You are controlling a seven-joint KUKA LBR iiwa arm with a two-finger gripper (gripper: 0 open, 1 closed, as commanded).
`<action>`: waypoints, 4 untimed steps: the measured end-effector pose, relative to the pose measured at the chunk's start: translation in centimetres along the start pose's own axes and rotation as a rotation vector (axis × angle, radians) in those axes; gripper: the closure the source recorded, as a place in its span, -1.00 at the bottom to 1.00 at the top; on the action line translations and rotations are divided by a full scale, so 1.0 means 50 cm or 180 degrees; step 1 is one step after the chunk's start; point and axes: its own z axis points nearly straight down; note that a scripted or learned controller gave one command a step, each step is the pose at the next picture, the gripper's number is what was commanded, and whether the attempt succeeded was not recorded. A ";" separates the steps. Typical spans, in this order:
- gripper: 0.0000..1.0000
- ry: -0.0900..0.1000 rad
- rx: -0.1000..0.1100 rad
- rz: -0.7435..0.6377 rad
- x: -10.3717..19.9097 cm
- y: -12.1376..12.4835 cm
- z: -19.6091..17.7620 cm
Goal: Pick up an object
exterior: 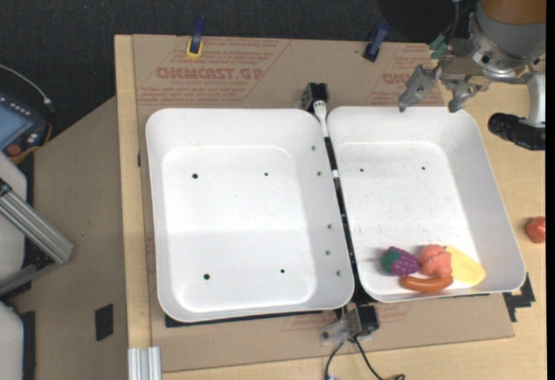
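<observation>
My gripper [431,96] hangs above the far rim of the right bin [416,131], open, its two fingers spread apart with nothing between them. At that bin's near right corner lies a small heap of toy food: a purple grape bunch [401,262], an orange-red piece [436,259], a yellow piece [467,270] and a red-orange sausage [426,284]. The heap sits far from the gripper, toward the front of the bench.
The left bin [173,222] lies beside the right one, joined along a black strip. Both rest on a cardboard sheet [225,66] held by blue clamps. A small orange thing [537,230] lies outside the bins at the right.
</observation>
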 end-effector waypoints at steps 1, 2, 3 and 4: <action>-1.00 0.0007 0.0033 0.0008 0.001 -0.119 0.142; -1.00 0.0000 -0.0065 -0.0018 0.092 -0.213 -0.200; -1.00 0.0002 -0.0069 -0.0014 0.147 -0.322 -0.471; -1.00 0.0001 0.0015 -0.0008 0.188 -0.321 -0.383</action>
